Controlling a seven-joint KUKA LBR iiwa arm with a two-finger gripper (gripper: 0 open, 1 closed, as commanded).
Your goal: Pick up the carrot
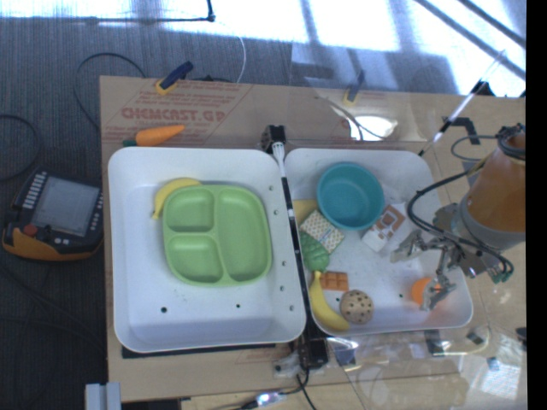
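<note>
Carrot (159,133): lies on the bench outside the bins, just beyond the left bin's (128,229) far rim; long axis runs left to right, thick end at right, tip pointing left.
Gripper (438,290): low in the right bin (402,314) near its right wall, beside a small orange object (418,291); finger state cannot be told.
Green divided plate (214,233): in the left bin, a banana (173,190) touching its far-left edge.
Teal bowl (349,195): right bin, far side.

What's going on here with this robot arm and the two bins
A grey arm reaches in from the right, its end effector low in the right bin, right at a small orange carrot near the bin's right edge. Whether it has a grip is unclear. The teal bowl, banana and other toys lie untouched. The left bin holds a green divided plate.
</note>
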